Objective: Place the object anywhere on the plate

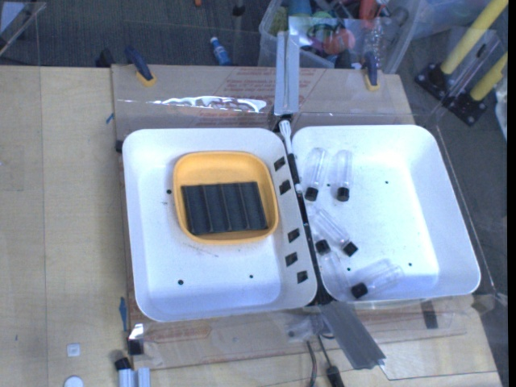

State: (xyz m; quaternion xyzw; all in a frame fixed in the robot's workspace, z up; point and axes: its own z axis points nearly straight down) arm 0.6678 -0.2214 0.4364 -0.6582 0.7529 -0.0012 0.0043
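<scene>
- Two shallow white plastic bins sit side by side on the pale wooden worktop [56, 216]: left bin [145, 216], right bin [419, 200].
- A yellow rounded-square plate [187, 168] lies flat in the left bin, towards its back half.
- A dark grey ribbed rectangular block [224, 208] lies flat on the plate, fully inside the rim. Its long axis runs left-right across the view, with the ribs crossing it.
- Four clear plastic vials with black caps lie in the right bin, near the divider: two at the back [313, 168] [343, 172], one mid [334, 232], one at the front [377, 279]. All are on their sides.
- Tool state: cannot tell.
- Judgement: if the block is the task's thing, the placing looks done already.
- Judgement: if a vial is meant, the plate lies leftward across the divider. The vials are in the bin nearer the arm's side, so the carry would run right to left.
</scene>
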